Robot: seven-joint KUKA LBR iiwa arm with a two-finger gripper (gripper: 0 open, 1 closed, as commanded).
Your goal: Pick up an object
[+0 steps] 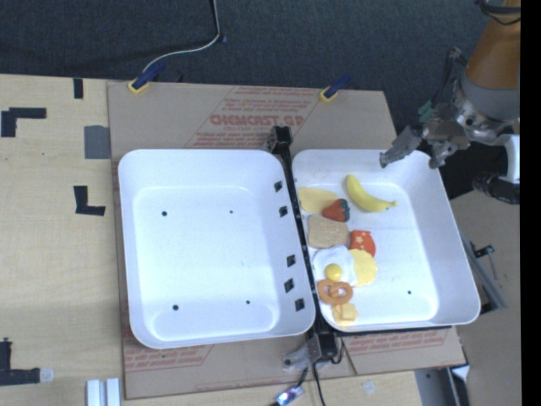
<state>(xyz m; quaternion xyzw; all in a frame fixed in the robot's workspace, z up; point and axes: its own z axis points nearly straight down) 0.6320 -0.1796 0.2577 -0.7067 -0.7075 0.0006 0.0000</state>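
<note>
**Hand poised above the toy food, nothing held**

The left bin point(203, 244) lay bare on the counter point(51, 227). In the right bin point(423, 252), toy food clustered against the left wall: a fried egg point(336, 269), a pretzel point(336, 292), a slice of bread point(326, 231), a strawberry point(336, 211). The banana point(367, 194) sat slightly apart, probably the cleanest target; descending straight and closing across its narrow width would suit. The hand point(412, 149) hovered over the bin's far edge, fingers apart, empty.
</note>
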